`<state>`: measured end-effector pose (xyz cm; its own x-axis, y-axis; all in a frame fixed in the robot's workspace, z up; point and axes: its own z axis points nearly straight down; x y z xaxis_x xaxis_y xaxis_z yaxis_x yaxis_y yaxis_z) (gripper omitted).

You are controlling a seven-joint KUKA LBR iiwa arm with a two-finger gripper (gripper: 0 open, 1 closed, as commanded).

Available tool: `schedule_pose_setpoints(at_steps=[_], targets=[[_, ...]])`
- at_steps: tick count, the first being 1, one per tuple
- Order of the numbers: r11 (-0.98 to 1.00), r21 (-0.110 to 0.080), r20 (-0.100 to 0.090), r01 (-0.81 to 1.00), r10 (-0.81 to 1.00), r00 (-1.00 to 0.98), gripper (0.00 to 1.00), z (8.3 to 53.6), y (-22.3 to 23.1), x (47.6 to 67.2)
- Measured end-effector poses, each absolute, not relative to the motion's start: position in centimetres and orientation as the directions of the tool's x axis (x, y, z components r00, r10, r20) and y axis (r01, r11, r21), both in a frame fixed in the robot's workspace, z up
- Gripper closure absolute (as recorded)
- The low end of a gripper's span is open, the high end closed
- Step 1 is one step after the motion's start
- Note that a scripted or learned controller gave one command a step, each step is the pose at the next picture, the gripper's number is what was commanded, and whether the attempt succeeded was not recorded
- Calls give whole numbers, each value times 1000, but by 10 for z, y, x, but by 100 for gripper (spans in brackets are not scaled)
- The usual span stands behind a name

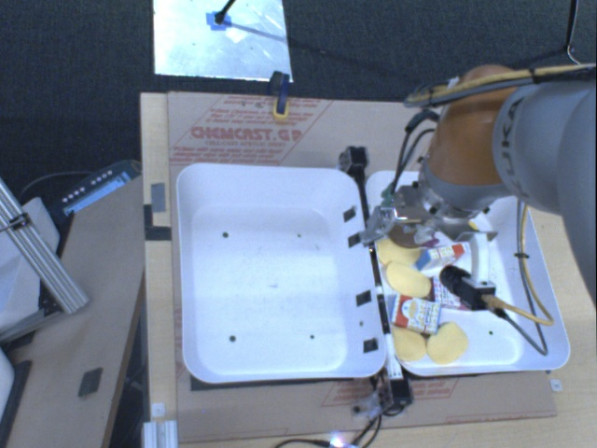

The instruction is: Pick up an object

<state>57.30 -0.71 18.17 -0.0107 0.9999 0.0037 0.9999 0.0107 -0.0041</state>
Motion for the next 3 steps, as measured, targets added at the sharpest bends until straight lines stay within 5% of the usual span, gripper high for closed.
schedule_pose_setpoints(at_steps=[1,2,3], targets=[[15,20,7,1000,1000,-15,0,360,89,567],[9,5,1,1000,1000,-9,100,362,82,566],[11,15,5,1000,1000,-11,100,472,146,593]])
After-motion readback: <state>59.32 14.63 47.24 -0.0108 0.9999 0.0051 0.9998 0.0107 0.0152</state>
